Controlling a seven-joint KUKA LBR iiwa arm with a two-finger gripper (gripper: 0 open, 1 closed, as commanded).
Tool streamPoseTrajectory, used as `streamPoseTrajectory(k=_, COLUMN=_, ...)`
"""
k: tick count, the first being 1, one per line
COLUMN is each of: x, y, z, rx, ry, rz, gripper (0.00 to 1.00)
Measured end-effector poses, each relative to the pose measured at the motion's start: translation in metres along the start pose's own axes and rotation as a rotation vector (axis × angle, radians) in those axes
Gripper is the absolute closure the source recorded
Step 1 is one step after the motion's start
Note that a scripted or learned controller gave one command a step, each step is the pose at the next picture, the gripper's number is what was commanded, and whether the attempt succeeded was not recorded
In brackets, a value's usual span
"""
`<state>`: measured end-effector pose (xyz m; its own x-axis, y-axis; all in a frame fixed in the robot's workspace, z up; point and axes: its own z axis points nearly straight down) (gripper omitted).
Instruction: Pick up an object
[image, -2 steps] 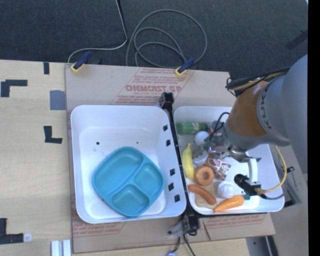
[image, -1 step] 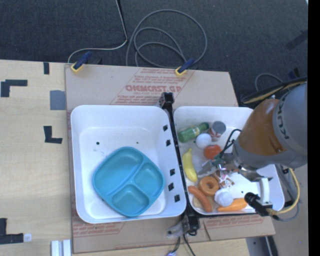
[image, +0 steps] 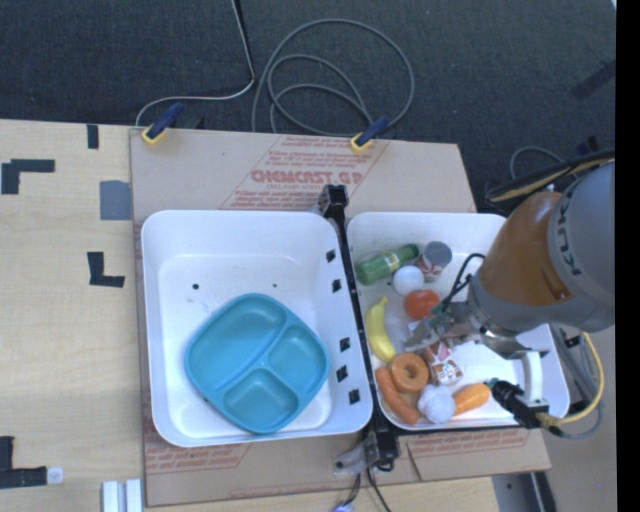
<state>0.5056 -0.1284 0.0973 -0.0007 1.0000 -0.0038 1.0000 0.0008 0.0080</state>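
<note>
The right bin (image: 480, 225) holds a heap of toy food. At its back lie a green bottle (image: 385, 264), a white ball (image: 407, 279) and a small can (image: 436, 259), with a red tomato (image: 421, 302) just in front of them. A yellow banana (image: 378, 331) lies by the left wall. Nearer the front are a brown donut (image: 409, 372), a carrot (image: 398, 400), a white lump (image: 436, 403) and an orange piece (image: 470, 399). My gripper (image: 438, 330) hangs low in the middle of this bin, just right of the banana and above the donut.
The left bin (image: 170, 240) holds a blue divided plate (image: 257, 361). A black divider with clips (image: 345, 300) runs between the bins. The arm's grey and orange body (image: 535, 265) covers the right bin's right side. Cables (image: 330, 70) lie behind the bench.
</note>
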Motion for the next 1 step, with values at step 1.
streamPoseTrajectory(k=1, x=0.0920, y=-0.0180, z=-0.1401, rx=-0.005, ry=0.008, rz=-0.011, gripper=1.00)
